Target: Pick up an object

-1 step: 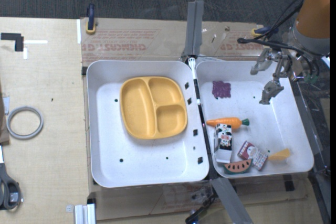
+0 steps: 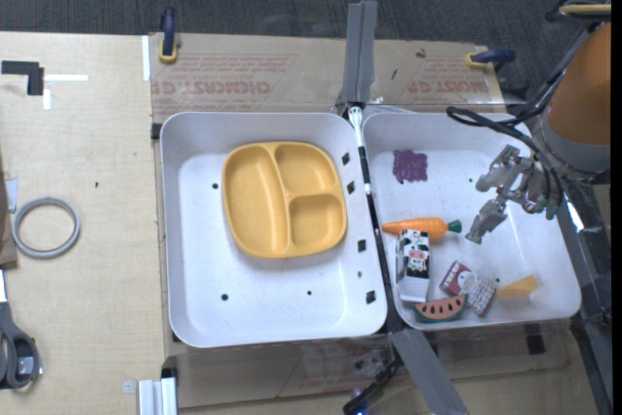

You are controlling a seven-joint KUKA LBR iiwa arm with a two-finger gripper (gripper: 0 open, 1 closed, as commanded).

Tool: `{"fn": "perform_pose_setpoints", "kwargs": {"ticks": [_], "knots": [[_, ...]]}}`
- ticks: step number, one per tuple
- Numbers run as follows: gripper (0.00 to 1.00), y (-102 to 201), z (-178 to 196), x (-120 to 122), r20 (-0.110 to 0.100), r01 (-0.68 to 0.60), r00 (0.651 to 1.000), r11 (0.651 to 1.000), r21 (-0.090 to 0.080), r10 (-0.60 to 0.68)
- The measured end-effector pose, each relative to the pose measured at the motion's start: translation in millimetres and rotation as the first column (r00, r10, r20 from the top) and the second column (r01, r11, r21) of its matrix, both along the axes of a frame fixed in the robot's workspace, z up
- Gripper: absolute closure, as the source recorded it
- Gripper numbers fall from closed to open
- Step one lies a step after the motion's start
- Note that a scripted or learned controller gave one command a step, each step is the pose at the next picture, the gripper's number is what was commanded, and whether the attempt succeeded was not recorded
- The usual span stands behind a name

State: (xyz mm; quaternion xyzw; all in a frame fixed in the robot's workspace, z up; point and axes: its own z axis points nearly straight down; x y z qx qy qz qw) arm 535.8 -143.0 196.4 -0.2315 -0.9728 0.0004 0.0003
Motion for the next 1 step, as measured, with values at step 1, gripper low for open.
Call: {"fn": "perform_pose_setpoints", "kwargs": {"ticks": [1], "knots": [[0.00, 26.2, -88.7, 37.0, 0.003, 0.294, 0.956, 0.956, 0.000, -0.294]]}}
